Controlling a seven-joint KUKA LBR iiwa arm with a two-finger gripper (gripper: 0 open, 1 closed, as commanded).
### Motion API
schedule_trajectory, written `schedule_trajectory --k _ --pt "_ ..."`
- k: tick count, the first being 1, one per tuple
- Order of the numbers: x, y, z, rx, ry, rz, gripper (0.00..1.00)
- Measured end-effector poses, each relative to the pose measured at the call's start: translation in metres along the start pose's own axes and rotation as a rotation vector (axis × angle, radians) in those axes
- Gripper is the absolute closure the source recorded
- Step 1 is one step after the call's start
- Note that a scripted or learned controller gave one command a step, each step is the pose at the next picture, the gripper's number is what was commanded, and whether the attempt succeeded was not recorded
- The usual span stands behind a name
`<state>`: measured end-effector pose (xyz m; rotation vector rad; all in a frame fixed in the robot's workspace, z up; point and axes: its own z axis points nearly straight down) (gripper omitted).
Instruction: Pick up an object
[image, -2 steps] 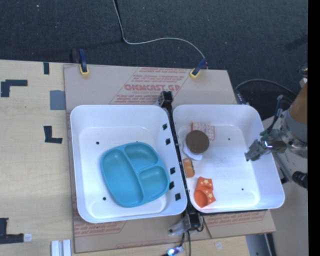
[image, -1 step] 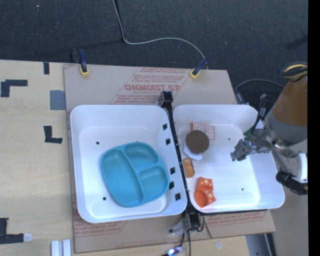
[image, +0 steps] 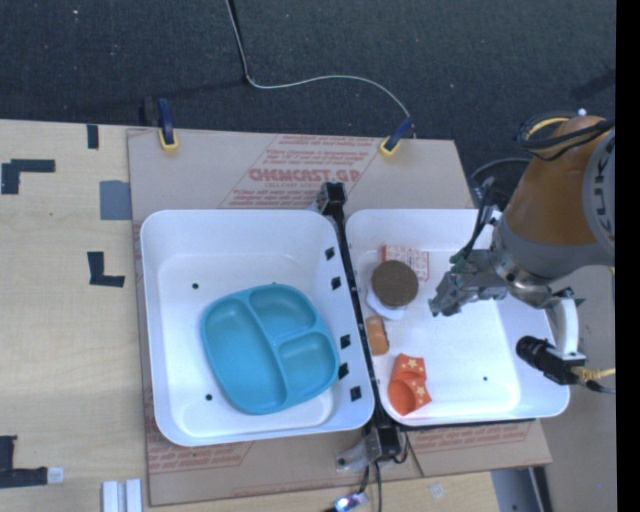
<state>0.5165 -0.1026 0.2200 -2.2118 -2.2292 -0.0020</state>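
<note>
A grey robot arm with an orange band is reaching in from the right over the right bin (image: 530, 395), one of two shallow white bins sitting side by side. Its jaws (image: 447, 298) are hanging above bare bin floor, just right of a round brown disc (image: 395, 283). The jaws are looking dark and small from this angle, so I cannot tell whether they are wide or narrow, and nothing is showing between them.

The candidate objects are clustering along the right bin's left side: the brown disc is resting on something white, partly over a red-printed card (image: 414, 259); a small tan piece (image: 377, 335) is lying just below; an orange packet (image: 407, 383) is sitting near the bottom edge. Judging by its position, the arm is likely lining up on the disc.

The left bin (image: 170, 300) is holding a blue divided tray (image: 270, 345). Both bins are sitting on a cardboard sheet (image: 290, 172) clipped to a pale wooden surface (image: 60, 330), presumably to keep them from sliding. Dark carpet and a thin white cable (image: 320, 82) are lying beyond.
</note>
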Motion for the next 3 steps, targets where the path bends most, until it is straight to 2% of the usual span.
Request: schedule_trajectory --k 2,3 --pt "0.122 0.009 0.006 0.003 -0.001 0.001 1.00" --pt "0.169 0.022 -0.001 0.001 -0.001 0.001 1.00"
